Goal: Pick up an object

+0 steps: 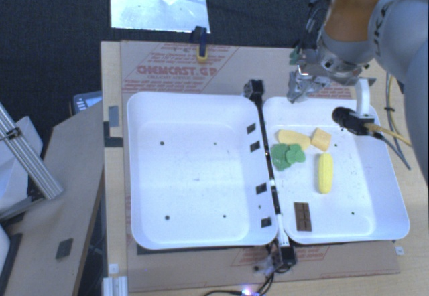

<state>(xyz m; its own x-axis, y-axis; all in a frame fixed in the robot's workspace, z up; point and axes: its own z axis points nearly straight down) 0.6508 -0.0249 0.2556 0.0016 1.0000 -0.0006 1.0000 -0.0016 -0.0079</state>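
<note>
Yellow banana (324,173) lies in the right bin (385,221), a green piece (287,155) at its ten o'clock. Above the bin's far edge hang the jaws (299,92), carrying nothing; their state I cannot tell. Approach step: next, descend toward five o'clock.

Two bins sit side by side on the counter (114,174). The right bin (382,221) holds a banana (325,172), with a leafy piece (288,155) to its left, a wedge (293,137) and a block (321,138) behind it, and a flat bar (303,215) near the front edge. The end effector (298,90) hangs over that bin's back rim.
</note>
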